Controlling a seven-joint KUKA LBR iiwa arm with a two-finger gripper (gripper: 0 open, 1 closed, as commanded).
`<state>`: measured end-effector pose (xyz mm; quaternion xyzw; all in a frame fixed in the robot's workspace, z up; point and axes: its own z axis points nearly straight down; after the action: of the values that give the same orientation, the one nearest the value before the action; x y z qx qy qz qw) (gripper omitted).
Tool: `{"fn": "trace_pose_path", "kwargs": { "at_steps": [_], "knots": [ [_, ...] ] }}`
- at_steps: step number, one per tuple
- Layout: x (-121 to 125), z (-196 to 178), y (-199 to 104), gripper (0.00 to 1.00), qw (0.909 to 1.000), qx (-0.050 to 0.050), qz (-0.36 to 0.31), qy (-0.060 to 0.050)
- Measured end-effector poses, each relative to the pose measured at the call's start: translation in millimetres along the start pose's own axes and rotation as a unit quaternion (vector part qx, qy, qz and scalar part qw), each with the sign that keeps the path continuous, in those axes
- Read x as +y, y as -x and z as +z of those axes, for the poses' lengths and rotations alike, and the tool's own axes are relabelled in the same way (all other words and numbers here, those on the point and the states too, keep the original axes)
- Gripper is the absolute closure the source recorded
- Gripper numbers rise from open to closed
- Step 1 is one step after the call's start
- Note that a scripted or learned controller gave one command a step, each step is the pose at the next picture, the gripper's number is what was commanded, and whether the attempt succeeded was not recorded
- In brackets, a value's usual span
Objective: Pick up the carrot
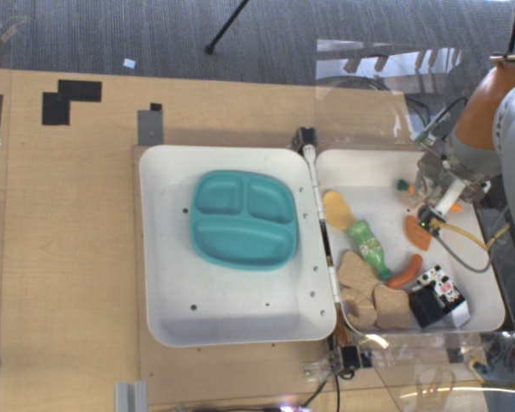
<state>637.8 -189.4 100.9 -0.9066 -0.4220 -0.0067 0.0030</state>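
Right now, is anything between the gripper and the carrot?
Nothing. In the camera view the gripper hangs just above the carrot in the right bin; I can't tell if they touch.

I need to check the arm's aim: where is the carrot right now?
The carrot lies in the right bin, near its right side, just below the gripper and up-right of the sausage.

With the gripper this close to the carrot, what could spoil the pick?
The carrot lies near the right bin's far side, partly under the gripper, so a slightly off descent may nudge it away. A yellow cable loops beside it and might snag. The sausage and green bottle nearby leave little room.
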Motion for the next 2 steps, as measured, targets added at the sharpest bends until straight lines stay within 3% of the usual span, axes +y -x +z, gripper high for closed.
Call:
{"fn": "trace_pose_path", "kwargs": {
  "at_steps": [1, 2],
  "knots": [
    [-31.8, -12.3, 24.7, 1.00, 0.9645, -0.007, -0.264, 0.000],
    [-31.8, -3.1, 21.9, 1.00, 0.9094, -0.010, -0.415, 0.021]
  ]
}}
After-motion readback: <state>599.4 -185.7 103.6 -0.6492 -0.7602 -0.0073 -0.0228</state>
